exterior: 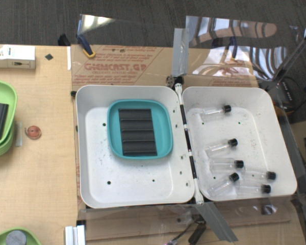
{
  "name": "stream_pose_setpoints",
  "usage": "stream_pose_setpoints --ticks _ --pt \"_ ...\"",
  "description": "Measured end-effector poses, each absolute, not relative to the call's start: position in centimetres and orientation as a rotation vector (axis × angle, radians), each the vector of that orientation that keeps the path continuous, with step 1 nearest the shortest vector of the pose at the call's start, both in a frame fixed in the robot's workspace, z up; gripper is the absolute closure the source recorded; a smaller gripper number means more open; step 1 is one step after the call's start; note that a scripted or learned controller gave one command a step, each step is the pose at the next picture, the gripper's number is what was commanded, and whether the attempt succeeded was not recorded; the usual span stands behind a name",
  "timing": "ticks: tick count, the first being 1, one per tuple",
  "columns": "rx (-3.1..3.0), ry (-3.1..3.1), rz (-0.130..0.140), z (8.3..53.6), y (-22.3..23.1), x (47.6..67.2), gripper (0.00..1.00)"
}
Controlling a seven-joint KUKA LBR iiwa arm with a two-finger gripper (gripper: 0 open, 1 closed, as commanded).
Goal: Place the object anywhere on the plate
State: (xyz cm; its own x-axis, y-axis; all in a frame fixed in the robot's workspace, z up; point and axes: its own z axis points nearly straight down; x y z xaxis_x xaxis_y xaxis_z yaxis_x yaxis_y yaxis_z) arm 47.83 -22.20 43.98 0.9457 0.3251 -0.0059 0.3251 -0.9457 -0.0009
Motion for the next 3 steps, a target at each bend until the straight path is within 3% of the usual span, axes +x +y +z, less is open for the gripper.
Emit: stream_pose_setpoints --ticks 3 --pt "3.125 0.321 -0.011 43.96 -22.17 47.83 0.0"
